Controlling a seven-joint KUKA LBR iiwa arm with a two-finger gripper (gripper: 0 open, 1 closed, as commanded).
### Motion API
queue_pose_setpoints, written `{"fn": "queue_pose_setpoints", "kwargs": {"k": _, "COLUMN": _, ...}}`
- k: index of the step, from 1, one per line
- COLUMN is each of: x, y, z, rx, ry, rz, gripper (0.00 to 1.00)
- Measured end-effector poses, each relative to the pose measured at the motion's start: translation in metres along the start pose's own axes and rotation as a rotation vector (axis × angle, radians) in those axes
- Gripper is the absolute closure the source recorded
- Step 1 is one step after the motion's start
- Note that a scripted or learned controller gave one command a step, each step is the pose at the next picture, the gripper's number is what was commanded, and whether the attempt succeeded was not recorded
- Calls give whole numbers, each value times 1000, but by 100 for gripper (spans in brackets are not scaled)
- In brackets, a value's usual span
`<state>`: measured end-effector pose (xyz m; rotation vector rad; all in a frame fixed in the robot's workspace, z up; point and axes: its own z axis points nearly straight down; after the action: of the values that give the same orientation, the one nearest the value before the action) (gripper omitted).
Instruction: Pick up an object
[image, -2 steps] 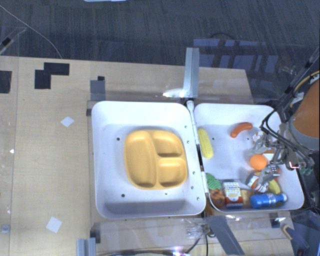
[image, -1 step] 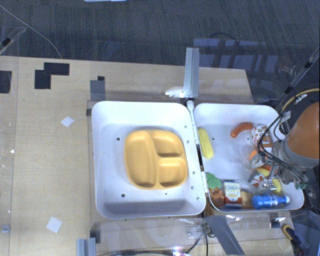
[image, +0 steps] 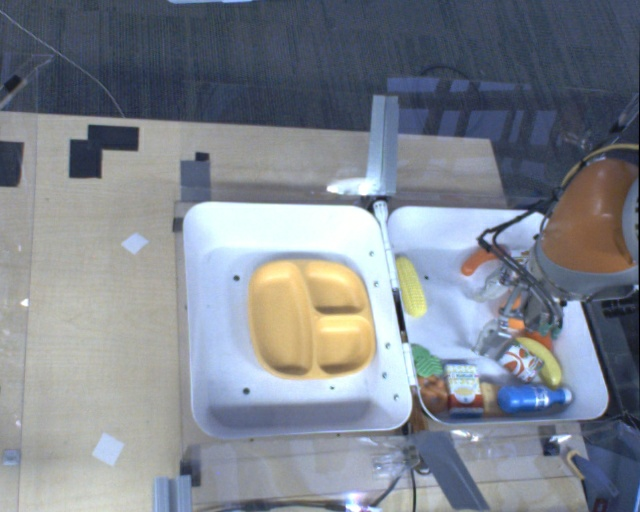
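Two white bins share a pale wooden bench. Low in the right bin (image: 440, 235), the gripper (image: 505, 335) hangs just beside a banana (image: 535, 358); a centred, straight descent would serve best, and its state I cannot tell.

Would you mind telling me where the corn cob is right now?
The corn cob lies in the right bin, along its left wall, above the green toy.
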<state>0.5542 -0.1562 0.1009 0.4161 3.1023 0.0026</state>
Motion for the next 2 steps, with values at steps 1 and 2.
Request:
{"fn": "queue_pose_setpoints", "kwargs": {"k": 1, "x": -61, "y": 3, "z": 13, "rx": 2, "ry": -1, "rz": 352, "gripper": 0}}
{"fn": "queue_pose_setpoints", "kwargs": {"k": 2, "x": -21, "y": -17, "z": 12, "rx": 2, "ry": -1, "rz": 299, "gripper": 0}}
